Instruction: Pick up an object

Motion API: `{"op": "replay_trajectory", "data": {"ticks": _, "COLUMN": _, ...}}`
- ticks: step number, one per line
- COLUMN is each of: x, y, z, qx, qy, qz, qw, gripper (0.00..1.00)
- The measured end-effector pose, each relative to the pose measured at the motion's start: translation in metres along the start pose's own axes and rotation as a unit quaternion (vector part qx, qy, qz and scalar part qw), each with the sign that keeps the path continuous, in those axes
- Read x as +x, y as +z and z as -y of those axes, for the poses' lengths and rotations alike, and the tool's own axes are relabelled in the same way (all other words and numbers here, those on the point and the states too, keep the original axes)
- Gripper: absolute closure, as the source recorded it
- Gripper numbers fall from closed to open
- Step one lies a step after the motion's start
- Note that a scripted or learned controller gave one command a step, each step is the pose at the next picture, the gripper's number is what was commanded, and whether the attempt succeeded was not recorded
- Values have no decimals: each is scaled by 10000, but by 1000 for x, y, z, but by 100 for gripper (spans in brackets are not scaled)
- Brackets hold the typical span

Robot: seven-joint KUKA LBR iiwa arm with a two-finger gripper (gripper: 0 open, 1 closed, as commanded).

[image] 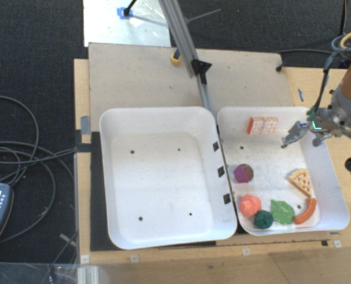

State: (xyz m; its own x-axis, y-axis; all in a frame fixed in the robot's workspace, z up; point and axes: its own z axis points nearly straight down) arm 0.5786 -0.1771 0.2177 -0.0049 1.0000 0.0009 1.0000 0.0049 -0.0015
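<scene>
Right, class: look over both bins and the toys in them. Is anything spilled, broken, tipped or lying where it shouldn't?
Nothing stands out. All the toys lie inside the right bin: waffle block, purple piece, pizza slice, sausage and the rest. The gripper hovers above that bin.

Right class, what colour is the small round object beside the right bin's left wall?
Purple, with a reddish tint: the round object shows best in the camera view.

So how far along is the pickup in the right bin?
Nothing looks picked yet. The pincer sits over the right bin, beside the waffle block, with nothing visible between its tips. Left to do: close on a toy and lift it.
</scene>
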Motion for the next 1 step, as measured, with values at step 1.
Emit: {"op": "replay_trajectory", "data": {"ticks": 1, "x": 0, "y": -2, "z": -1, "qx": -15, "qy": -1, "qz": 4, "qw": 10000, "gripper": 0}}
